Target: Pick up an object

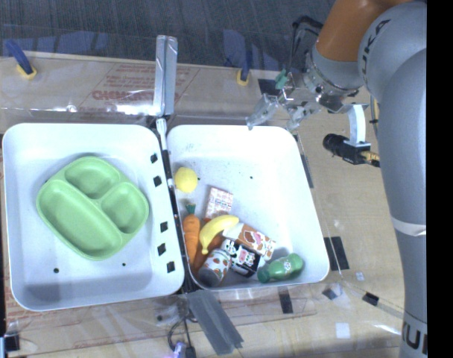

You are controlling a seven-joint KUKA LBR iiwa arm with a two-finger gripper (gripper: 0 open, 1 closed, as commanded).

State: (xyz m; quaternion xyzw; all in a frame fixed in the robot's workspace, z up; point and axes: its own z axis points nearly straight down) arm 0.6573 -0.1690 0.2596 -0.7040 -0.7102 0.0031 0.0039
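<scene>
Camera view, glossy curved banana (217, 230), smooth green sectioned plate (92, 206)

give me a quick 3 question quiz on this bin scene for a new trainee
1. True or false: the green divided plate lies in the same bin as the banana.
2. Which item lies nearest the lemon? A) the green bottle B) the carrot C) the green divided plate
3. Fill in: the hand is above the ____ rim of the right bin.

Key
1. False: the plate is in the left bin, the banana in the right bin.
2. B
3. Far (upper in the picture); nothing shows between its fingers.
</scene>
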